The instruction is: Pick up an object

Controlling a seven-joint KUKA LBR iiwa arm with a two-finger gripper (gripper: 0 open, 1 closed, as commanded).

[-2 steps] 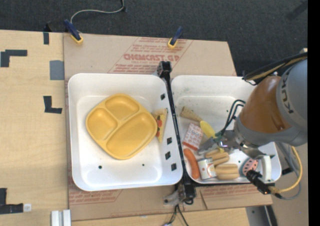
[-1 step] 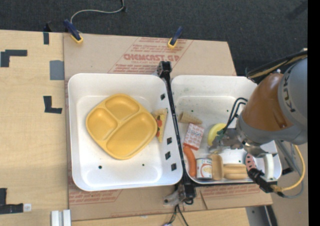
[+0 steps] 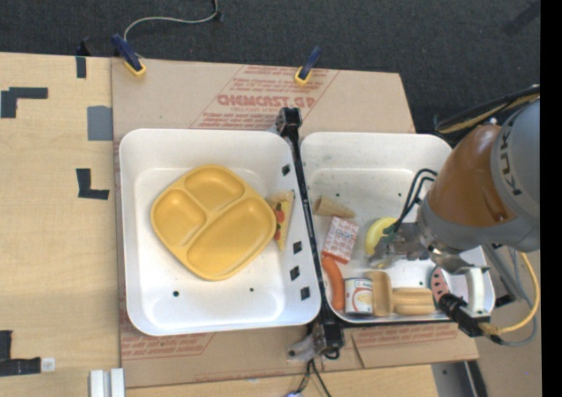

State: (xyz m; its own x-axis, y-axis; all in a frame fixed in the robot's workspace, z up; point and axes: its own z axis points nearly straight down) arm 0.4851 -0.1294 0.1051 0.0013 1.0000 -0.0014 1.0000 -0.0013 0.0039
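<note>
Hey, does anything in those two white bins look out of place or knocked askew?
One thing: a small toy pizza slice is wedged against the left bin's right wall, tilted beside the yellow divided plate. The right bin's toy food lies jumbled near its front, but nothing looks spilled or damaged.

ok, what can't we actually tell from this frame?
- Gripper: finger state hidden under the arm's wrist in the camera view.
- Banana: right part covered by the arm.
- Small can: label too small to read.
- Item between the yellow plate and the left bin's wall: tucked in, identity unclear.
</note>
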